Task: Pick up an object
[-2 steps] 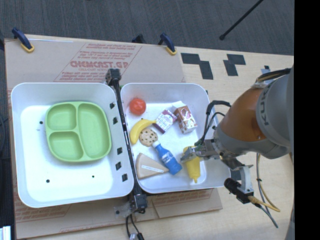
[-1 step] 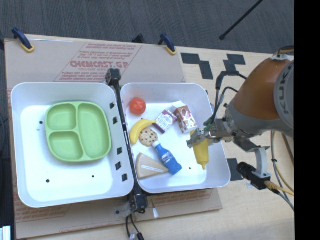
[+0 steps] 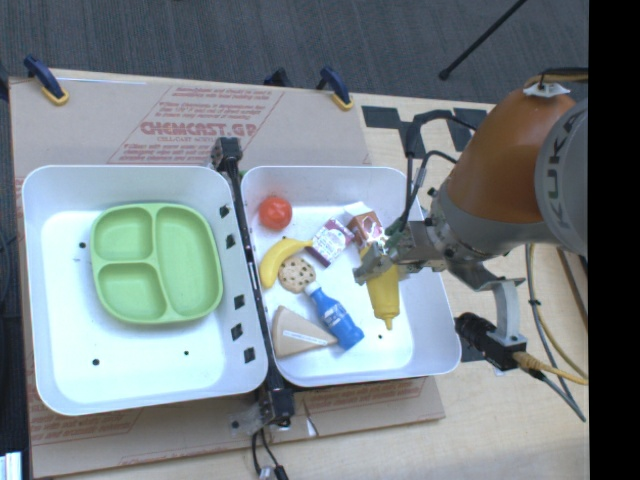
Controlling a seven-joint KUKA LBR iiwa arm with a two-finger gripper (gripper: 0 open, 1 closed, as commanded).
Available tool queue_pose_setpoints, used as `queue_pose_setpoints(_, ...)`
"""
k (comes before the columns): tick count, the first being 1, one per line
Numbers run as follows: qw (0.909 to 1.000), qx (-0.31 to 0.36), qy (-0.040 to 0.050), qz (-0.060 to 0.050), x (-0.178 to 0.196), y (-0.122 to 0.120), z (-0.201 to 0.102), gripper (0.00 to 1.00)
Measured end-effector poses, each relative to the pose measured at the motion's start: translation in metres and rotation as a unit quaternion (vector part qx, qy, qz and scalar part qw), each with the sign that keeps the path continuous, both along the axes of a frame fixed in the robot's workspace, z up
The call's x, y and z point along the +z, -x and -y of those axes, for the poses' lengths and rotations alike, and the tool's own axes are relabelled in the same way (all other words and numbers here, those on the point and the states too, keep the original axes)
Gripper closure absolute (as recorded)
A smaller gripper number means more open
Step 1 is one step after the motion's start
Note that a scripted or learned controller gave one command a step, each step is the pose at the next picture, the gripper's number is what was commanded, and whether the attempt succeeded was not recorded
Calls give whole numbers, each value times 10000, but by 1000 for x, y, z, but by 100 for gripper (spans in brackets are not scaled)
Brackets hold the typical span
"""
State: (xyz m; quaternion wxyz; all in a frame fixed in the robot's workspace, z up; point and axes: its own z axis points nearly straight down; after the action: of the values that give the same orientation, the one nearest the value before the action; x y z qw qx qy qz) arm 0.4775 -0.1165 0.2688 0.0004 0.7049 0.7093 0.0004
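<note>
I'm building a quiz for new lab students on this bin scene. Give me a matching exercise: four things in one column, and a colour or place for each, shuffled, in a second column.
Things:
1. tomato
2. sectioned plate
3. bottle
4. mustard bottle

Descriptions:
A. yellow, right under the gripper
B. blue, lying near the right bin's front edge
C. pale green, in the left bin
D. red, at the right bin's back left

Pairs: 1-D, 2-C, 3-B, 4-A

Dark grey carpet [image 3: 300,18] (ribbed) beyond the cardboard-topped bench [image 3: 200,118]
</note>
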Motion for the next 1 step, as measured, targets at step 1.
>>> queue_pose_setpoints(1, 10000, 3, -4, -4, 27, -24, -77, 100)
